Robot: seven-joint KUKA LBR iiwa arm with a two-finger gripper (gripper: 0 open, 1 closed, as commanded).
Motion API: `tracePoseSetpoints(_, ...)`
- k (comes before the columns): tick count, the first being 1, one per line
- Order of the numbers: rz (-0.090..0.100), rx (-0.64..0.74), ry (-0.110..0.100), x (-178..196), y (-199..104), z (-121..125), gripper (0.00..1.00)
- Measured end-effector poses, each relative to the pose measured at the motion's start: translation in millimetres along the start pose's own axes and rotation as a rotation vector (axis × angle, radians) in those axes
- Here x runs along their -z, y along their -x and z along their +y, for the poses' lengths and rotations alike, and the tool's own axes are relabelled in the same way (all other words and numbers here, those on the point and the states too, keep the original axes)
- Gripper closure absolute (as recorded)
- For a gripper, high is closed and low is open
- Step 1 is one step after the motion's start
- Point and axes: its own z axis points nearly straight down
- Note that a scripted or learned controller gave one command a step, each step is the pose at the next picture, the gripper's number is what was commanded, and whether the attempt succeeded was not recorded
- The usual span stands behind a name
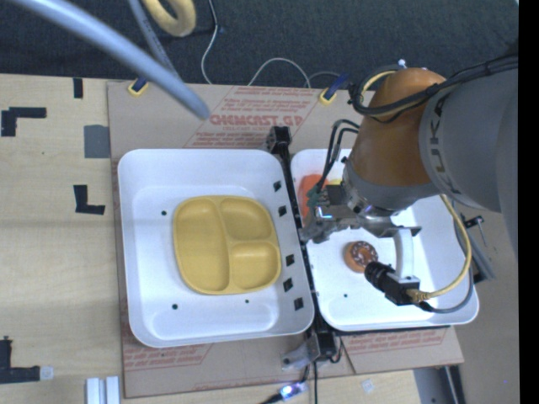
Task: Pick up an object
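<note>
Arm (pixel 438 141) nearest the lens, bulking over the right bin (pixel 455 305) and hiding most of it. Left bin (pixel 143 183) holds a yellow tray (pixel 226 244) (three compartments, flat). Gripper (pixel 337 217) sits low near the right bin's left wall; cannot tell its state. Donut (pixel 360 254) lies just beside it, apart. Orange item (pixel 310 183) peeks out at the wall. Risk: descent this close to the divider could strike the wall, or miss the donut.

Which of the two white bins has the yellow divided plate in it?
The left shallow white bin, away from the arm, holds the yellow three-compartment plate. The right white bin holds a small round brownish object instead.
</note>
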Motion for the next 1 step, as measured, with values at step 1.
tracePoseSetpoints(1,0.0,0.002,0.002,4.5,-58.3,2.7,1.0)
